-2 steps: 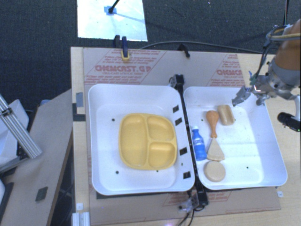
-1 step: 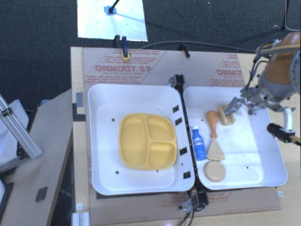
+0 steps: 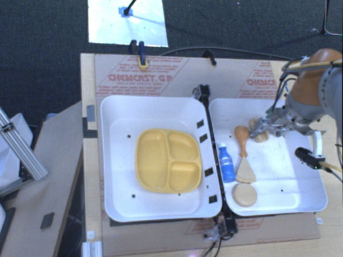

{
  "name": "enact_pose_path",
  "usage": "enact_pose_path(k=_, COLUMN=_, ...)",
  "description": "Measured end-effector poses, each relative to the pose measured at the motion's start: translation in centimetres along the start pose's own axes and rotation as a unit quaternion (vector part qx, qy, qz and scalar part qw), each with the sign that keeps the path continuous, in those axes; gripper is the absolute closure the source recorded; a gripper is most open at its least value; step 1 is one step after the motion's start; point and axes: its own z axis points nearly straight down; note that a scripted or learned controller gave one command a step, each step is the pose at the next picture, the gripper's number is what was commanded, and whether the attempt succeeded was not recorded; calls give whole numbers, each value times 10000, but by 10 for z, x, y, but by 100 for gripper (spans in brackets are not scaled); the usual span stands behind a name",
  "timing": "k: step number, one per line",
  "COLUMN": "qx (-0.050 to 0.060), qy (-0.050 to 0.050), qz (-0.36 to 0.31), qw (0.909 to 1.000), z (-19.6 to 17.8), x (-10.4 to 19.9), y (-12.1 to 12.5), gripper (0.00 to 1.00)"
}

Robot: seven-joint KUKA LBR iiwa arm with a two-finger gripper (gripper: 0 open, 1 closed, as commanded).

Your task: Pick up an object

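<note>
Currently the left bin point(image 3: 112, 143) holds a yellow divided plate point(image 3: 169, 160). At 3 o'clock, the right bin point(image 3: 305, 197) holds a blue bottle point(image 3: 226, 164), wooden spatula point(image 3: 244, 154) and, apparently, a tan disc point(image 3: 245, 195); the gripper's point(image 3: 261, 127) state cannot be determined.

Arm point(image 3: 321, 84) cut by the right edge; tan object point(image 3: 261, 135) half-hidden beneath the claw point(image 3: 259, 126).

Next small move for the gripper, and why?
Probably lower straight down and close. The gripper sits over a small tan object at the back of the right bin, beside the wooden spatula; nothing visibly sits between its fingers yet.
</note>
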Motion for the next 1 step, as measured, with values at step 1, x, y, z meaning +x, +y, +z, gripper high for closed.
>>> enact_pose_path(k=1, qx=-11, qy=-2, qz=-5, qw=10000, z=-11, x=0, y=1, gripper=100)
